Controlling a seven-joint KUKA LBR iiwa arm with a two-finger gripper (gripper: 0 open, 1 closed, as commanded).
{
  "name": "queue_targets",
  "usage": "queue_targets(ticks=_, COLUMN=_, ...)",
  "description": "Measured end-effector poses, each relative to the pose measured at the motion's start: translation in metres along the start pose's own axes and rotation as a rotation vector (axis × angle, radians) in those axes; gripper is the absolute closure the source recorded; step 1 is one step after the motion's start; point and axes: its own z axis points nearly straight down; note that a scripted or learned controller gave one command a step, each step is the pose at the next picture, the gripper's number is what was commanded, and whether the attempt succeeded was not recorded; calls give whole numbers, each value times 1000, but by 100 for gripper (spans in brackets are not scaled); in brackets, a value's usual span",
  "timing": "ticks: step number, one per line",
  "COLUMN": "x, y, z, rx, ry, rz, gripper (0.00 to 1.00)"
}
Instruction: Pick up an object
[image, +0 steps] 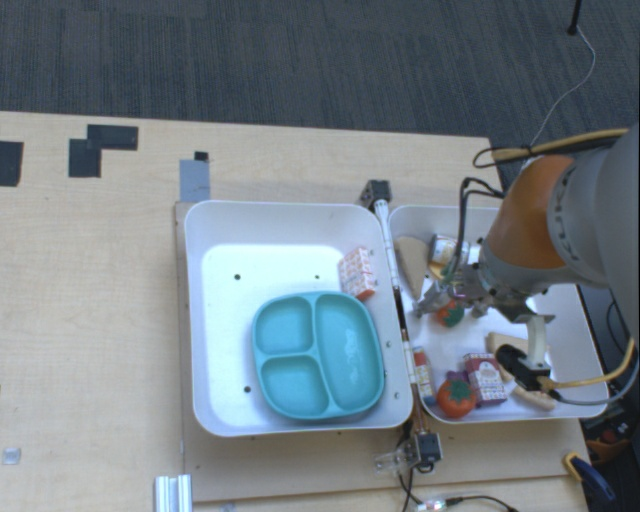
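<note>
1. Nearest me, in the right bin (590, 395), I see a tomato-like toy (458, 396) beside a small carton (486, 378).
2. Further in, my gripper (447, 300) hangs over a small red-green object (451, 314); I cannot tell its grasp.
3. In the left bin (195, 300), a teal divided plate (318, 354).

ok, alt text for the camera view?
A grey arm with an orange band reaches from the right, its hand low over small items in the right bin. The left bin holds a teal divided plate and a small box beside it.
</note>
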Motion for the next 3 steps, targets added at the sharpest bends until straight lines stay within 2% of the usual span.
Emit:
queue_targets(ticks=1, x=-1, y=2, z=-12, rx=-6, ry=-1, rz=-1, gripper=100)
queue_targets(ticks=2, x=52, y=-76, z=-99, rx=6, ry=2, rz=-1, gripper=100)
queue_targets(ticks=3, x=95, y=-15, z=-144, rx=4, ry=2, rz=-3, gripper=100)
